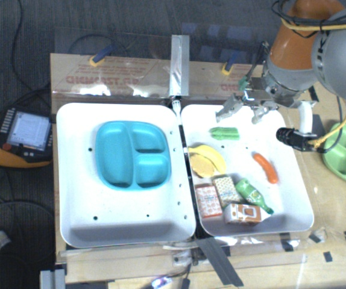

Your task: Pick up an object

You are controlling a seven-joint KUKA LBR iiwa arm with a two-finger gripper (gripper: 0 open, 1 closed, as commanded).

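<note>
Camera view: right bin (293, 179), white, shallow, smooth plastic with rounded corners, holds the pickable items. Count seven. One green oblong piece (224, 133), flat-ended, lying crosswise near the bin's far side. One orange sausage-shaped piece (267, 167), glossy, slanted, toward the right wall. One yellow item (206, 160), rounded and layered like stacked slices, against the left wall. One green bottle (252, 195), glossy, lying on its side, neck pointing to the near right. Three small printed cartons: a red-brown one (207, 200), a pale speckled one (225, 189) touching it, and an orange-and-white one (243, 213) nearest the front, just under the bottle.

My gripper (246, 109) hangs over the far edge of the right bin, just above and to the right of the green oblong piece, apart from it. Fingers spread wide, nothing between them; one metal finger (228, 109) angles left, the other sits toward the right.

My arm comes in from the upper right, orange band (296, 38) above the wrist, grey link beyond it, cables looping over the top.

Left bin (76, 209): same white plastic, one teal divided tray (132, 153), three compartments, matte, rounded corners.

Outward: bench of light wood with cardboard behind the bins, a handheld pendant (21, 136) on the dark carpet to the left.
</note>
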